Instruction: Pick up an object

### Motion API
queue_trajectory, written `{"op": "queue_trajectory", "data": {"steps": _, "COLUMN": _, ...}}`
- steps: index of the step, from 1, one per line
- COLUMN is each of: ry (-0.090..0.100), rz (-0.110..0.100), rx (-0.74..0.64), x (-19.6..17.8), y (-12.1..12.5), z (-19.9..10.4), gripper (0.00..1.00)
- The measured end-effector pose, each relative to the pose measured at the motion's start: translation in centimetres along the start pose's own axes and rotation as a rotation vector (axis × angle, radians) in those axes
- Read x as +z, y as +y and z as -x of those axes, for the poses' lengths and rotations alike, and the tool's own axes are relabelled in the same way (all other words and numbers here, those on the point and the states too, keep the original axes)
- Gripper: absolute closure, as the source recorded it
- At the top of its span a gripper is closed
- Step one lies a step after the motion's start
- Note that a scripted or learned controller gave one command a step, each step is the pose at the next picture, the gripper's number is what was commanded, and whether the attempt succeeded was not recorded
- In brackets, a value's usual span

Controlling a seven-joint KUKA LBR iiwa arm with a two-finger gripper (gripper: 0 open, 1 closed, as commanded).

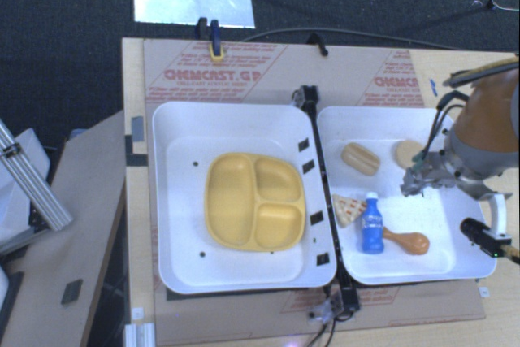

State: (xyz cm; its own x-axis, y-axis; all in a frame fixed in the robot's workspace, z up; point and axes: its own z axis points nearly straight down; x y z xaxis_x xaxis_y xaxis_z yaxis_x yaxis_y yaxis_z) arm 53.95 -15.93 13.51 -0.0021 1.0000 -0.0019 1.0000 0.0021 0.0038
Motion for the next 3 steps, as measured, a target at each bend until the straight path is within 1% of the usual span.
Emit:
{"op": "queue_trajectory", "data": {"steps": 1, "ry": 0.000, "rz": 0.004, "rx": -0.003, "x": -5.4, "y": 1.0, "z": -0.7, "gripper": 1.00}}
{"op": "queue_trajectory", "data": {"steps": 2, "ry": 0.001, "rz": 0.001, "rx": -0.002, "x": -8.1, "y": 1.2, "z": -0.6, "gripper": 1.00}}
{"op": "queue_trajectory", "data": {"steps": 3, "ry": 0.003, "rz": -0.001, "rx": -0.007, "x": -9.2, "y": 0.5, "z": -5.4, "gripper": 1.00}}
